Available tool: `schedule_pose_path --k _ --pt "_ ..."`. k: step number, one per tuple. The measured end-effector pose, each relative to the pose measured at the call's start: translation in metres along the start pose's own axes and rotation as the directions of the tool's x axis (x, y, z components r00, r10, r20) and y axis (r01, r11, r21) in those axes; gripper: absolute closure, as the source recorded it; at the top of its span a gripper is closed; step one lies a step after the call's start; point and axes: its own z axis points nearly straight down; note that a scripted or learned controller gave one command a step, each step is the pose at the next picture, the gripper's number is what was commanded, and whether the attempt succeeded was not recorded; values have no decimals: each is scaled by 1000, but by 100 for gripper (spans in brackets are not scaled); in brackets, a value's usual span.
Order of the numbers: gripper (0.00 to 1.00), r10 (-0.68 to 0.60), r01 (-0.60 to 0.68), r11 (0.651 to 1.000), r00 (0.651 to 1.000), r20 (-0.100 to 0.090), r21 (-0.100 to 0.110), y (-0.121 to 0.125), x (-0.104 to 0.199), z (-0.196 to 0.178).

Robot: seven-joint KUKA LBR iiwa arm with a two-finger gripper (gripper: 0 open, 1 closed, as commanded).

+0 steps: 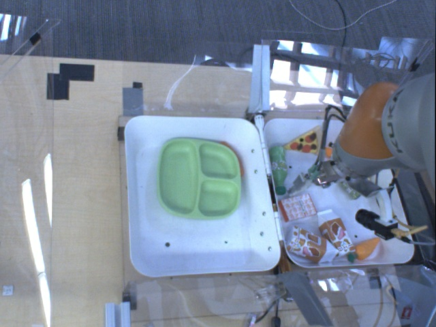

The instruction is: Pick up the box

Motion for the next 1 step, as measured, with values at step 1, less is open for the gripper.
schedule_pose_path --k 1 --pt "0 153 -153 988 988 0 -1 -61 11 -1"
